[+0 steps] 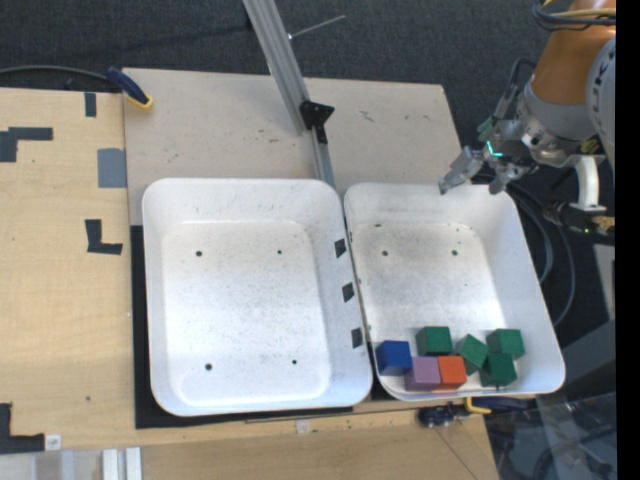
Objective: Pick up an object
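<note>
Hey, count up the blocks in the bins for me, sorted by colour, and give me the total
All in the right bin, near its front edge:
Green blocks: 4
Blue block: 1
Purple block: 1
Orange block: 1
Total: 7

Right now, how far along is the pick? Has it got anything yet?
Nothing looks picked. The gripper hangs over the far rim of the right bin with nothing visible between its fingers. All the blocks, including the blue block and orange block, sit clustered at the bin's near edge. Reaching, grasping and lifting are all left.
</note>
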`<state>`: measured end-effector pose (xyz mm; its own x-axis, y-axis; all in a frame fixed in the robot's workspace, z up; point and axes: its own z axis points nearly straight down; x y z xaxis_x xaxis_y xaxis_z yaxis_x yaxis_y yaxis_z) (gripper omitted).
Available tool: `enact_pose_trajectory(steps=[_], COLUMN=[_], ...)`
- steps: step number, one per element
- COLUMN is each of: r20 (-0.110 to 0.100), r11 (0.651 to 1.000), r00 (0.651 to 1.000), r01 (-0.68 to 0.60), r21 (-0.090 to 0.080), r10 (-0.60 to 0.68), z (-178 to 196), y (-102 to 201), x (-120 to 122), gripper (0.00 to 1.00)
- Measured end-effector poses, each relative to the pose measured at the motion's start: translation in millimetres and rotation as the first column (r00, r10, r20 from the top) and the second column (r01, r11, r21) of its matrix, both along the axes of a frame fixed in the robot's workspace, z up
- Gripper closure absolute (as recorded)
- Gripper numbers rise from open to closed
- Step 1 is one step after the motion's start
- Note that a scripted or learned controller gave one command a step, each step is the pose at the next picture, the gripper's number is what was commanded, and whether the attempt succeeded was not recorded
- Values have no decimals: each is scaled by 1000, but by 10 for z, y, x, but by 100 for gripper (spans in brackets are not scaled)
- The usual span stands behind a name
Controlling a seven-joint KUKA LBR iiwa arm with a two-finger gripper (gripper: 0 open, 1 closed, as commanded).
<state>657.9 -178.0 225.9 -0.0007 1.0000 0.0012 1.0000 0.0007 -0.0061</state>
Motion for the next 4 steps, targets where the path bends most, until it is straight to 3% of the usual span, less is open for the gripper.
enact_pose_trajectory(steps=[1, 4], r20=[4, 0], r11=[1000, 1000], r00=[1000, 1000], r01=[-1, -1], r21=[-3, -2], r10=[1, 1], z=[36, -1372], y=[-1, -65], x=[9, -120], gripper=[0, 0])
